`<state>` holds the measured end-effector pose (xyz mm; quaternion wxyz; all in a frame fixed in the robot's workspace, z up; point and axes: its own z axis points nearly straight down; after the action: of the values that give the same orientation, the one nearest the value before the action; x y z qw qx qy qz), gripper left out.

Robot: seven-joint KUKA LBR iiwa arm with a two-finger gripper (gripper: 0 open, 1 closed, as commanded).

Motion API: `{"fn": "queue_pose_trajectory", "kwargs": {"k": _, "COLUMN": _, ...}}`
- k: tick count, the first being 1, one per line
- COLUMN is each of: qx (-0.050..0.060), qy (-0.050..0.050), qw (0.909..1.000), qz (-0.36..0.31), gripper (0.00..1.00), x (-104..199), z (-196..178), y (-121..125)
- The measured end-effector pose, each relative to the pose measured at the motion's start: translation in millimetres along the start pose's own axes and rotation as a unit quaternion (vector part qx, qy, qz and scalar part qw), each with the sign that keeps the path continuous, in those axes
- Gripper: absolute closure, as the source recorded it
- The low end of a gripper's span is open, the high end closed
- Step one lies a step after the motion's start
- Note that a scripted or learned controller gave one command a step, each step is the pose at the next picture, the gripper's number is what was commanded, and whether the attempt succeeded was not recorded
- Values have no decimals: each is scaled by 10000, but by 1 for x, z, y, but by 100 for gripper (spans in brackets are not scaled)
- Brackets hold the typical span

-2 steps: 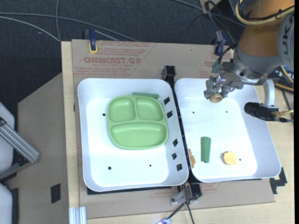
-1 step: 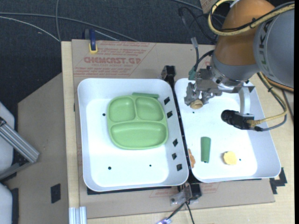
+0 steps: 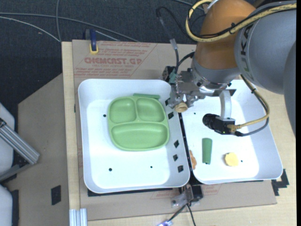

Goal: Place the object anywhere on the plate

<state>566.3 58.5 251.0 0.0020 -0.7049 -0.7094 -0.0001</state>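
Nearest the camera, the front edge of a brown board (image 3: pixel 141 199) shows beneath two shallow white bins set side by side, a cable trailing off its near edge. In the right bin (image 3: pixel 263 166), toward its near side, a small green cylinder-shaped object (image 3: pixel 207 150) lies roughly upright in the view, and just to its right sits a small yellow round piece (image 3: pixel 231 159); the two are close but apart, and neither touches the plate. A thin orange sliver (image 3: pixel 193 161) rests at the right bin's left rim, next to the divide between the bins. In the left bin (image 3: pixel 94 140), a green three-compartment plate (image 3: pixel 138 123) sits near the centre, two smaller sections on its far side and one long section on its near side; all three hold nothing. Farther back in the right bin, a black fitting (image 3: pixel 217 123) with a yellowish cable hangs below the arm's wrist. The gripper (image 3: pixel 181 100) hovers over the strip where the two bins meet, near the plate's far right corner; whether it is wide or narrow cannot be told from here. Beyond, the grey arm (image 3: pixel 273 41) with its orange band reaches in from the right, over the printed cardboard at the far side.
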Motion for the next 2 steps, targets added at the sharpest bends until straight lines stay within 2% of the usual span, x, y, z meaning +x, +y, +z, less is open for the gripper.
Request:
{"fn": "queue_pose_trajectory", "kwargs": {"k": 1, "qx": 13, "qy": -3, "qw": 10000, "qz": 0, "gripper": 100, "x": 52, "z": 18, "y": -19}}
{"fn": "queue_pose_trajectory", "kwargs": {"k": 2, "qx": 4, "qy": -3, "qw": 10000, "qz": -1, "gripper": 100, "x": 109, "z": 27, "y": -25}}
